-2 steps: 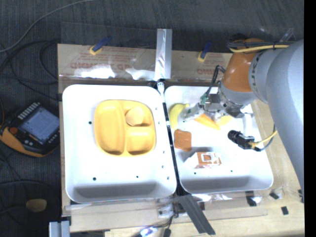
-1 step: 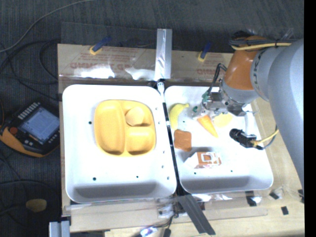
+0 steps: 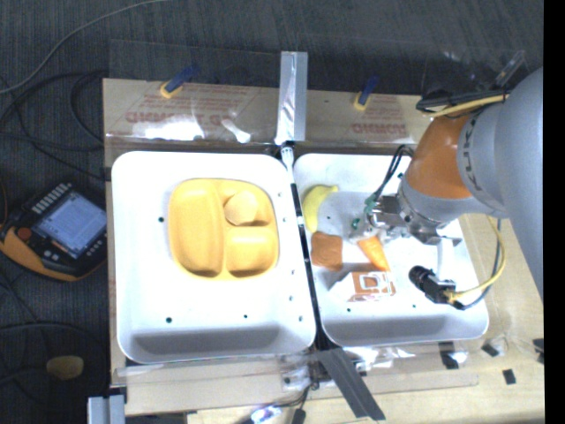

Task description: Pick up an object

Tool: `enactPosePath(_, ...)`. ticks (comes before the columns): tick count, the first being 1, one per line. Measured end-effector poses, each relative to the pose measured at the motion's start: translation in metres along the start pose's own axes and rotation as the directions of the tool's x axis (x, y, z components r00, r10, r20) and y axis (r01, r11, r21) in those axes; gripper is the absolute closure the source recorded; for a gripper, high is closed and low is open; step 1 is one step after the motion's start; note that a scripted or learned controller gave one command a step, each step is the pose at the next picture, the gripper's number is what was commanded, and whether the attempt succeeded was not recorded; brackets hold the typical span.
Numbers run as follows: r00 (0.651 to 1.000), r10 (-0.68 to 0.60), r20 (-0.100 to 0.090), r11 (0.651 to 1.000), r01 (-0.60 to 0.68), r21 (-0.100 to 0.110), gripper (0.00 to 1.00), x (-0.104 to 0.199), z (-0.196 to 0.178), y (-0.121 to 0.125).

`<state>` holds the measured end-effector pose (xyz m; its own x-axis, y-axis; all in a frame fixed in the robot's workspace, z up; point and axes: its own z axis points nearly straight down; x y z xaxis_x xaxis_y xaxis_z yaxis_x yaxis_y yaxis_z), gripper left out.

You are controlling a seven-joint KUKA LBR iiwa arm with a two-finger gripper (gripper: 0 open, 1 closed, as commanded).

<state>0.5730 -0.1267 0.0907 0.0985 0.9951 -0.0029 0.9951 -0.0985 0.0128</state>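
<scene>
The grey arm, orange band above its wrist, reached in from the right and hung low over the right bin [image 3: 459,321], its tool [image 3: 381,222] poised just above an orange wedge-shaped piece [image 3: 374,253]. The approach stage of the pick appeared under way; whether the tool was open or closed could not be told from this angle, nor whether it had hold of anything. A yellow banana [image 3: 315,203], an orange block [image 3: 327,251] and a small printed card [image 3: 372,283] lay close by. The next move likely called for a clean closure on the wedge, then a straight lift.
</scene>
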Motion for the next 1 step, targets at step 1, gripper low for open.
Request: enactPosePath(1, 1.0, 0.005, -0.001, 1.0, -0.005, 0.015, 1.0, 0.0575, -0.1324, -0.0078)
